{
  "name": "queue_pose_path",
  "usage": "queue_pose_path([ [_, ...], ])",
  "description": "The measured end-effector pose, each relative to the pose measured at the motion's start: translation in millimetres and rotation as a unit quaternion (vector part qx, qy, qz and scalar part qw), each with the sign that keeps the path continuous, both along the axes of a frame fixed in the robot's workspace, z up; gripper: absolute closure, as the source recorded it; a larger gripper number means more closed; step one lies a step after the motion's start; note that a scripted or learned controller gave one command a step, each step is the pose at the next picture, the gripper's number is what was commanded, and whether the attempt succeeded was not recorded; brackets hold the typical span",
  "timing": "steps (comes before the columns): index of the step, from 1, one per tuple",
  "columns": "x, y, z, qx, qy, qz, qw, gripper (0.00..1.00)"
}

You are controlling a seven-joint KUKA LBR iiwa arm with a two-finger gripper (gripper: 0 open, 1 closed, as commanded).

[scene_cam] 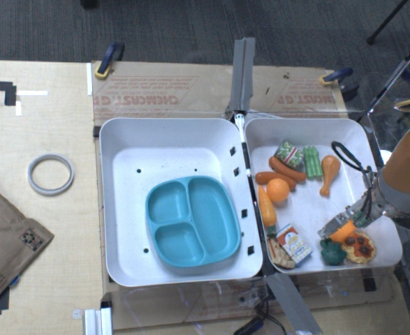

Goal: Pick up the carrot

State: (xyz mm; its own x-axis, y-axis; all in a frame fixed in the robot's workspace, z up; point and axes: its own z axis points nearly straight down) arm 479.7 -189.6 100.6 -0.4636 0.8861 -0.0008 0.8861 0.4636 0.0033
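Observation:
The carrot (346, 234) is a short orange piece with a green leafy end (332, 252). It lies at the front right of the right bin (372, 139), next to a pizza slice (362, 246). My gripper (339, 227) reaches in from the right and is low over the carrot's orange end, touching or nearly touching it. The wrist hides part of the carrot. A second long orange piece (266, 209) lies along the right bin's left wall.
The right bin also holds two sausages (286, 167), an orange (278, 189), a drumstick (328, 174), green vegetables (311, 161), a snack packet (293, 246) and a black cable (351, 158). A teal divided plate (191, 220) sits in the left bin (121, 187).

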Motion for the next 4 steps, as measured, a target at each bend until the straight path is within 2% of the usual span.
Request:
queue_pose_path([
  [1,1.1,-0.1,8.7,0.0,-0.001,-0.001,1.0,1.0],
  [2,1.0,-0.2,8.6,-0.0001,-0.001,-0.001,1.0,0.0],
  [3,22.2,0.6,-10.3,-0.0005,0.003,-0.182,0.9832,0.0],
  [4,22.2,0.7,-2.3,-0.001,0.003,-0.181,0.9835,1.0],
])
